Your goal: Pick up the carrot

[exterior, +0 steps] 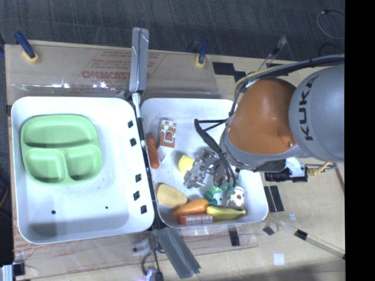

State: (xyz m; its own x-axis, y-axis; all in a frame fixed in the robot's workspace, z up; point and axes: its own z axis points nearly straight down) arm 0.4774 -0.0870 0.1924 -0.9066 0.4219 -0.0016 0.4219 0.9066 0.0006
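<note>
Carrot (193, 207) sits at the front of the right bin (176, 107) — wedged between a yellow wedge-shaped piece (170, 195) and a banana (225, 213). Hand (202, 171) hovers just above it, can't tell its opening.

glossy orange band (261, 119), matt green plastic tray (60, 148), smooth white plastic bins (76, 224)

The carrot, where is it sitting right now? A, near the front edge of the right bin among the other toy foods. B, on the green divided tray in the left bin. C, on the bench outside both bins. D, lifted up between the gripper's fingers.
A: the carrot lies low in the right bin, between a pale yellow piece and a banana, with the gripper above it.
</note>
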